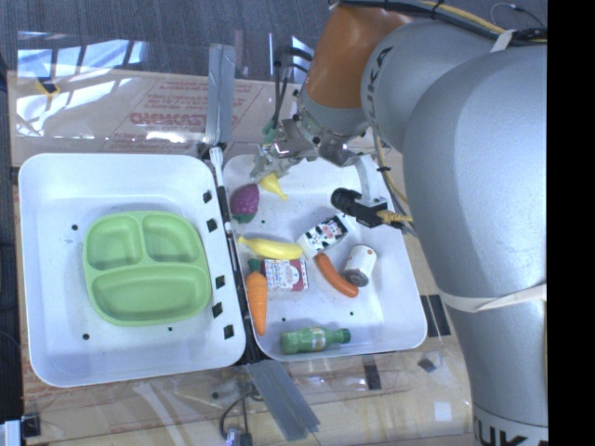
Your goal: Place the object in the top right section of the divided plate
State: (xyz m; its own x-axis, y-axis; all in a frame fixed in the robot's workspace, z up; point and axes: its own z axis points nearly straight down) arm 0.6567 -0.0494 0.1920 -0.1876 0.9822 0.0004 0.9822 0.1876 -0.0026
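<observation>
Left white bin (56, 342): holds one light green divided plastic plate (146, 268), all three sections bare. Right white bin (400, 319): purple toy eggplant (244, 201), yellow banana (271, 247), orange carrot (257, 301), red-and-white packet (284, 275), orange-red sausage-shaped piece (335, 275), white cylinder can (360, 263), black-and-white carton (324, 234), green bottle (314, 339). Gripper (270, 161) sits at this bin's far edge, fingers pinching a small yellow object (273, 187) that hangs below them.
</observation>
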